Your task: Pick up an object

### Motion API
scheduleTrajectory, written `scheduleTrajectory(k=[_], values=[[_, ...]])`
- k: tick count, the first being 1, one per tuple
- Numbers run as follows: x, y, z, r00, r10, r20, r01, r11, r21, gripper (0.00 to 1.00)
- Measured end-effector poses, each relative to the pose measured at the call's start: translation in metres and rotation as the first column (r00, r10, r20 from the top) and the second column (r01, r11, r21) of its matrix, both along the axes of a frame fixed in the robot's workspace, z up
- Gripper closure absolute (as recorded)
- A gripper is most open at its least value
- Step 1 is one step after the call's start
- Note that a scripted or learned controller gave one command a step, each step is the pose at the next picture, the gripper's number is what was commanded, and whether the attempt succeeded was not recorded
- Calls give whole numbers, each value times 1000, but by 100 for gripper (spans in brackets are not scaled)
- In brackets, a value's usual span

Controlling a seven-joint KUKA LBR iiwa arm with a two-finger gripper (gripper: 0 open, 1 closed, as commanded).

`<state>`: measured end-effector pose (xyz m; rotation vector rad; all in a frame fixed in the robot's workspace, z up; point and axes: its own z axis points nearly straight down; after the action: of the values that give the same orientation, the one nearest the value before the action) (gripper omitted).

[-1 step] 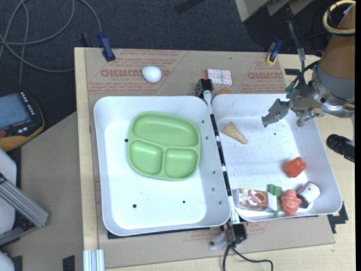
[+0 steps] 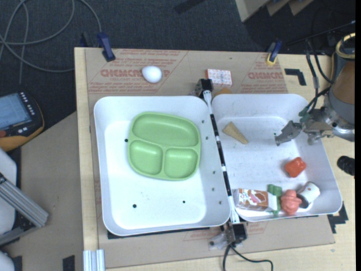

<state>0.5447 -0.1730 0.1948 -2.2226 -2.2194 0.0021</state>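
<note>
A pale green divided plate (image 2: 164, 145) lies in the white left bin (image 2: 113, 168), while the white right bin (image 2: 265, 109) holds a tan wedge (image 2: 234, 132), a red-orange lump (image 2: 295, 166), a pink piece (image 2: 290, 201) and a packet (image 2: 251, 199) printed in red, orange and white. At the upper middle of the frame, on brown cardboard (image 2: 175, 66) with faded red lettering, sit a white egg (image 2: 151, 73) and a small box (image 2: 219, 77) checked in pink and white. Blue clips (image 2: 105, 46) grip the cardboard's top edge.

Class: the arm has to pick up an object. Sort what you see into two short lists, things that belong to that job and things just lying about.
Belongs to the job:
claw, above the right bin
tan wedge
red piece
pink toy
printed packet

Just lying about:
green divided plate in the left bin
white egg on the board
small patterned box
</note>
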Motion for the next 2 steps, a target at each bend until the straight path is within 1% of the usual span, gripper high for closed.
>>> scheduleTrajectory(k=[1,2], values=[[-38,-39,-21,1000,0,0,0,1000,1,0],[-1,-42,-110,1000,5,0,-5,1000,5,0]])
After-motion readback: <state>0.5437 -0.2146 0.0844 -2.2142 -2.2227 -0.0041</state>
